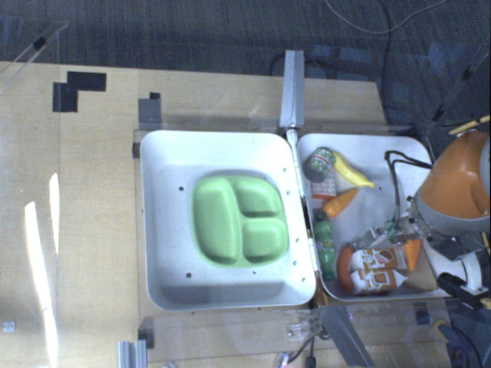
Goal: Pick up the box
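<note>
Hovering at the right bin's (pixel 368 146) near-right corner, gripper (pixel 399 228) buried among clutter, grip state impossible to tell. Likely to snag the wrong item, given the carrot (pixel 340 202), banana (pixel 352 172), can (pixel 320 162) and green bottle (pixel 324 244) crowding that bin. Lying flat just beside the tool, toward the bin's near wall: box (pixel 376 269), orange and white.

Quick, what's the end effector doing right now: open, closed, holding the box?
End effector: cannot be told; it sits low in the right bin, just above the box, and nothing is seen held.
</note>
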Robot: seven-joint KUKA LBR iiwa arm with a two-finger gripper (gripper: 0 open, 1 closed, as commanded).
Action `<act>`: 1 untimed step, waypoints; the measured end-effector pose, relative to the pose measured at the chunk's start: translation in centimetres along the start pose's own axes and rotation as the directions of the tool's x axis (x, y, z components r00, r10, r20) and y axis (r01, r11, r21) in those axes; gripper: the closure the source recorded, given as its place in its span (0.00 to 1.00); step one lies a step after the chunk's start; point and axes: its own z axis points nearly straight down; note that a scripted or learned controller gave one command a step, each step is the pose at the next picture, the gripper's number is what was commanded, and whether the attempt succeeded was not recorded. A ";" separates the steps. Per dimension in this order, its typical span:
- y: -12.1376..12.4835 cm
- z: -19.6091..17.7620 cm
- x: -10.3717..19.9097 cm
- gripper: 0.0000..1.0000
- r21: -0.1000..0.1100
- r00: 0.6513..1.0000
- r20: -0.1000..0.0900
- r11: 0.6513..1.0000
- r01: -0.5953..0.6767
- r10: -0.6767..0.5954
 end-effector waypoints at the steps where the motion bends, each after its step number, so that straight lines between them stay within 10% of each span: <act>1: 0.0 0.0 0.0 0.00 0.000 1.000 0.000 1.000 0.000 0.000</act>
